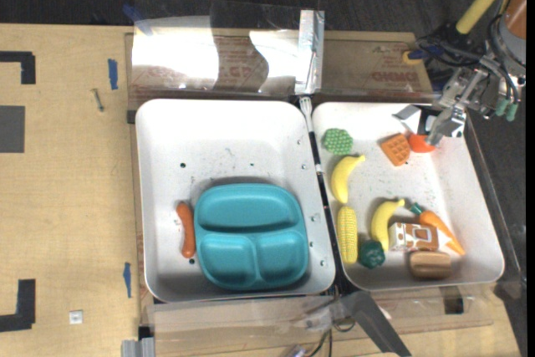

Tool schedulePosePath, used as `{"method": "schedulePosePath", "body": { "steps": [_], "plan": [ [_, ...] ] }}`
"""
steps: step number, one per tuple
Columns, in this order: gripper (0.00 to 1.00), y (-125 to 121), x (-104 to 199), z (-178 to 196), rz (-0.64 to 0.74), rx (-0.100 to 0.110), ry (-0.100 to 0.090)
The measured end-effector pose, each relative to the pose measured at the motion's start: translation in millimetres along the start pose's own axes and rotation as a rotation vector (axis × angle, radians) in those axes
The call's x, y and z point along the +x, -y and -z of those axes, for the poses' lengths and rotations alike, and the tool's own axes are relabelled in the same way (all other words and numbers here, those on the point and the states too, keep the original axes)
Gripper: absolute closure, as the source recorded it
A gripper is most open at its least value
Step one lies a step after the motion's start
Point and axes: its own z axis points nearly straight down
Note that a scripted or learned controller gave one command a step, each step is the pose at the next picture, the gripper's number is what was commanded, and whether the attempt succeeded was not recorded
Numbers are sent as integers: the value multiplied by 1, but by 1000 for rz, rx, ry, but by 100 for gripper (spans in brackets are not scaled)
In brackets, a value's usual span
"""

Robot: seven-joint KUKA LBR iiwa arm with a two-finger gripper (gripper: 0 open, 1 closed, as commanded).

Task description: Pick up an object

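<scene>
While the gripper hangs over the far right corner of the right bin, whether its jaws are released or clenched cannot be told from this angle. Directly beneath and just left of it lies a small red-orange object, touching or nearly touching the tool, though nothing shows it being grasped. Just left of that sits an orange waffle-patterned square. Farther left, near the wall between the bins, a green round piece lies beside a yellow banana. Toward the near side, an ear of corn runs along the left wall, with a dark green piece at its near end. A second banana curves beside a brown-and-white carton, which is crowded by a carrot on its right and a bun-like brown item at the near edge. These near pieces are packed tightly, touching one another.

Across the wall, the left bin holds a teal divided tray on its near side and a reddish sausage just left of the tray. Clear plastic sheeting and cardboard sit beyond both bins; cables trail by the arm at far right.
</scene>
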Motion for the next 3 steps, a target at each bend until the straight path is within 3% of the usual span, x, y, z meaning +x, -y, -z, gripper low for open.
{"method": "schedulePosePath", "body": {
  "steps": [1, 2, 3],
  "plan": [
    [100, -22, 11, -18, 93, 0, -2],
    [100, -9, -57, 9, 251, 0, 7],
    [100, -11, -59, 22, 251, -2, 19]
  ]
}}
